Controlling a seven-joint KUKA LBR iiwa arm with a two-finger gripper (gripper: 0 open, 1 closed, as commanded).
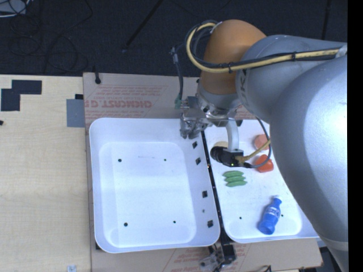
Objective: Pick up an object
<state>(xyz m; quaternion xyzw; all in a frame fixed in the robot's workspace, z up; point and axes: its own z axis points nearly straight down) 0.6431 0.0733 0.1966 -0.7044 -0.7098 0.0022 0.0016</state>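
My gripper [191, 127] hangs over the back edge of the bench's two bins, right at the divide between them, with the grey arm and its orange band above it. In the right bin [249, 231] lie a green ribbed pod-shaped object [234, 178], a blue bottle [270, 215] near the front, and orange-red pieces [262, 162] partly hidden behind the arm. The green object lies a little right of and in front of the gripper. I see nothing held at the gripper.
The left bin [102, 152] sits beside the right one, their rims meeting at a line of black clips [205, 194]. Brown cardboard [130, 98] lies under both bins. The arm's large grey body covers the right side of the view.
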